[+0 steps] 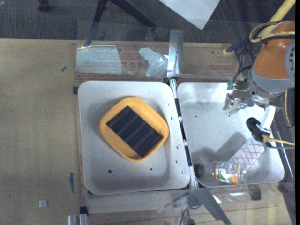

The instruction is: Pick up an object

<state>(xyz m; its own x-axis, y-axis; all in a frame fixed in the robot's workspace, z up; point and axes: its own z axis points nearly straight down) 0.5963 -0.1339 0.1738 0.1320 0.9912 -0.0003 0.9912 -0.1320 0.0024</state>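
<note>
A yellow-orange rounded pad (133,128) with a black ribbed top lies in the middle of the left bin (91,172). A clear plastic bottle (225,171) with a coloured label lies on its side along the front wall of the right bin (201,102). A white piece with a red checked pattern (251,152) rests just right of and behind the bottle. My gripper (233,103) hangs over the back right part of the right bin, well apart from the bottle and the checked piece.
A metal divider (176,55) stands behind the seam between the two bins. Cables (262,130) run down the arm's wrist over the right bin's right side. A crumpled clear wrap (152,60) lies behind the left bin.
</note>
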